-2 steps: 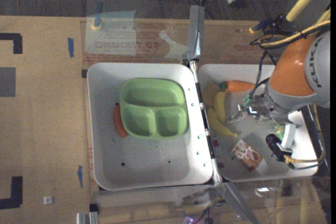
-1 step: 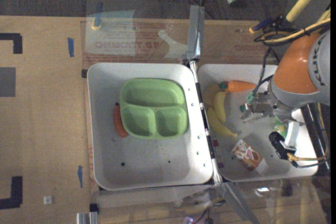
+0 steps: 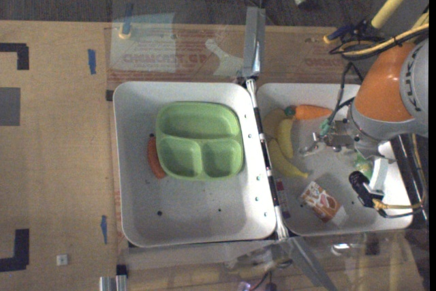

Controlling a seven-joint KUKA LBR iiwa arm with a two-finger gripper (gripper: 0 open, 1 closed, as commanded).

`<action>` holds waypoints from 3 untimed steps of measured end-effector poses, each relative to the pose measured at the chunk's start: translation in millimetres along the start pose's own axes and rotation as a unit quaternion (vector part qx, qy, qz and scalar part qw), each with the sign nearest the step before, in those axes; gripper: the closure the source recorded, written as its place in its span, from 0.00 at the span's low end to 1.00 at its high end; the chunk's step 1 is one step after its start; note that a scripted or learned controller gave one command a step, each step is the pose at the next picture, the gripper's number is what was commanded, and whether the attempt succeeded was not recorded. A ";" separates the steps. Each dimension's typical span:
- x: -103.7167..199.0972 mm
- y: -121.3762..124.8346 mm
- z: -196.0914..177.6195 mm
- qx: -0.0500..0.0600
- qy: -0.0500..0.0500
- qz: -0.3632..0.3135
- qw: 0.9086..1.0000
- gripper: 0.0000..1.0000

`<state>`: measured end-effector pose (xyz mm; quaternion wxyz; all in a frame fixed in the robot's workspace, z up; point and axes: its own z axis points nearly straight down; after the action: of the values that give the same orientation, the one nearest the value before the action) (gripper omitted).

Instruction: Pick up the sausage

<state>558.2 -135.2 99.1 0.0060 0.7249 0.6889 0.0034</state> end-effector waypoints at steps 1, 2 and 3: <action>-83.1 -45.0 -71.8 0.006 0.000 0.103 0.995 0.00; -47.1 -60.1 -12.5 -0.007 -0.001 0.217 0.976 0.00; 105.7 -60.0 -85.9 0.008 0.000 0.289 0.957 0.00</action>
<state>502.6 -26.2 183.9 -0.0010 0.8931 0.4498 -0.0008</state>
